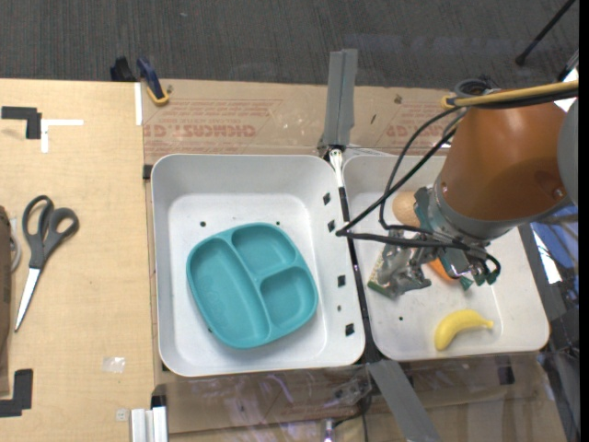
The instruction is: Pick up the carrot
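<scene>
The carrot [447,268] shows as a small orange patch in the right bin [515,334], mostly hidden under the arm's wrist. My gripper [399,273] hangs low over the middle of that bin, just left of the carrot. The orange band [506,159] and black cables cover much of the bin's far half. Whether the gripper touches the carrot is hidden by the wrist.
A yellow banana [461,328] lies near the right bin's front edge. A tan round object [404,207] peeks out behind the wrist. The left bin [175,274] holds a teal divided plate [252,284]. Scissors [40,238] lie on the bench at far left.
</scene>
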`<state>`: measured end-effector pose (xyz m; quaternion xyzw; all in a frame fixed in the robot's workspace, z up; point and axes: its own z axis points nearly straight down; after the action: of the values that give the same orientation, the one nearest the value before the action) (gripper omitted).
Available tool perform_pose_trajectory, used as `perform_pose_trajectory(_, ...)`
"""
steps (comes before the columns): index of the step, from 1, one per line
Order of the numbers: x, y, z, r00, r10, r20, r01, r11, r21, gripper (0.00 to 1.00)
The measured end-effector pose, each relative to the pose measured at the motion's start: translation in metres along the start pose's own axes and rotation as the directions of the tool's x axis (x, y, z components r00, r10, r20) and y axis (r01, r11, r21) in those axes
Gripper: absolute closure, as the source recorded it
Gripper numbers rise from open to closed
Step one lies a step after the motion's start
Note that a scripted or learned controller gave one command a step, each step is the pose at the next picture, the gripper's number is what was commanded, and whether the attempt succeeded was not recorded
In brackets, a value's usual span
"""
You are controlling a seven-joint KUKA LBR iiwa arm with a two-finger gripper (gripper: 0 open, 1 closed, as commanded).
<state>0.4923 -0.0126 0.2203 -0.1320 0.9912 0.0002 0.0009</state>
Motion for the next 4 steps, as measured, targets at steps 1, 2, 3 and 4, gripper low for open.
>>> perform_pose_trajectory(1,-0.015,0.041,0.029,1.0,-0.012,-0.002,0.012,1.0,-0.001,1.0)
perform_pose_trajectory(2,-0.036,0.114,0.058,0.998,-0.059,-0.002,0.059,0.998,-0.001,1.0)
perform_pose_trajectory(3,-0.037,0.113,0.049,0.998,-0.061,0.0,0.061,0.998,0.0,1.0)
perform_pose_trajectory(4,-0.028,0.025,-0.034,0.997,-0.083,0.002,0.083,0.997,0.001,1.0)
